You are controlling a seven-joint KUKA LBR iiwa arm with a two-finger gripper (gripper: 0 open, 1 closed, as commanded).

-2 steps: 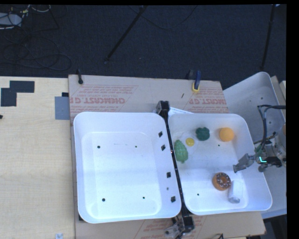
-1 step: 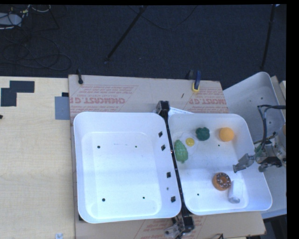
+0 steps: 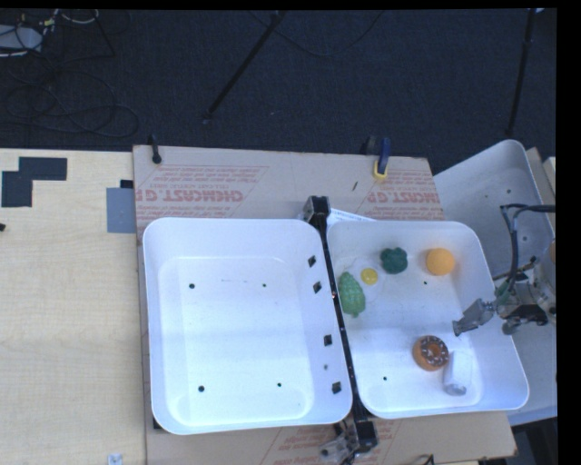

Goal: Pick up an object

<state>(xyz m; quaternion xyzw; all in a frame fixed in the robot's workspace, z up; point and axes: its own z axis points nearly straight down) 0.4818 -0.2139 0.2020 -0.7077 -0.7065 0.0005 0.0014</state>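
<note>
Orange ball [image 3: 440,262], round, smooth; tool [image 3: 486,313] apparently beside bin rim.

A robotics lab, by the look of it: pale wooden bench [image 3: 64,318] carrying a taped-down brown cardboard sheet [image 3: 272,186], two shallow white plastic bins [image 3: 163,245] clipped side by side, black cables [image 3: 54,23] trailing over dark carpet [image 3: 363,82], a blue-and-yellow clamp [image 3: 382,156].
</note>
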